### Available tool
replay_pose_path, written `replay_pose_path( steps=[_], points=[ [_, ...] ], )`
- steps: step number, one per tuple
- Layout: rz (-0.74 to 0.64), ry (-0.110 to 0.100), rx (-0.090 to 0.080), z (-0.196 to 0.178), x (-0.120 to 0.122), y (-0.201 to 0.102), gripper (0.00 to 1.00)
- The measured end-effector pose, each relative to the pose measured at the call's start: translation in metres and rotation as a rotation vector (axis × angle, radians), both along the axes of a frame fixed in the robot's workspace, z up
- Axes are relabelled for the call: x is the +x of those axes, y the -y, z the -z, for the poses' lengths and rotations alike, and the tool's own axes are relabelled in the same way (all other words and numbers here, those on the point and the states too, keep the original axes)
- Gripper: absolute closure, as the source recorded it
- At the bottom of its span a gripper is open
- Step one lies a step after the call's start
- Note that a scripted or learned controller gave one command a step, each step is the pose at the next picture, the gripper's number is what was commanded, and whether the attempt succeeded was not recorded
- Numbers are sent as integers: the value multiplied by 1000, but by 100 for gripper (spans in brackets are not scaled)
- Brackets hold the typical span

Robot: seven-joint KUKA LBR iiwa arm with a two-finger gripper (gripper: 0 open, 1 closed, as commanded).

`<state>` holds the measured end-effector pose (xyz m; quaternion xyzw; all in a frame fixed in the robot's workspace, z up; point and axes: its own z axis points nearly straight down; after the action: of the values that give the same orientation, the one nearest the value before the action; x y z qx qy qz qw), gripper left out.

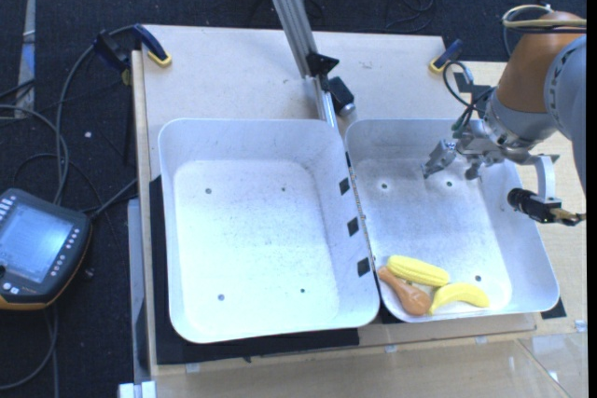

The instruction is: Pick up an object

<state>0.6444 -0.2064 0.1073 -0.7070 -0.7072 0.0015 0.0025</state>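
Note:
Three toy foods lie at the front of the right bin (522, 242): a yellow corn cob (418, 270), an orange carrot-like piece (405, 291) and a yellow banana (460, 295). They touch one another in a small cluster. My gripper (454, 159) hangs over the back part of the same bin, well behind the cluster. Its fingers (437, 161) stand open with nothing between them.
The left bin (177, 200) sits beside the right one, sharing a raised middle edge with black tabs (353, 224). A slanted metal pole (291, 5) rises from the bench behind the bins. Clamps mark the bench's back corners, and a teach pendant (37, 247) lies off to the left.

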Motion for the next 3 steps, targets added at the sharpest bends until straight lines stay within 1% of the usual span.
replay_pose_path(
  steps=[1, 2, 3],
  points=[
    [-1, 7, -2, -14, 2, 0, 100],
    [-1, 10, -3, -74, 10, -4, 100],
    [0, 10, -3, -117, 13, 1, 100]
  ],
)
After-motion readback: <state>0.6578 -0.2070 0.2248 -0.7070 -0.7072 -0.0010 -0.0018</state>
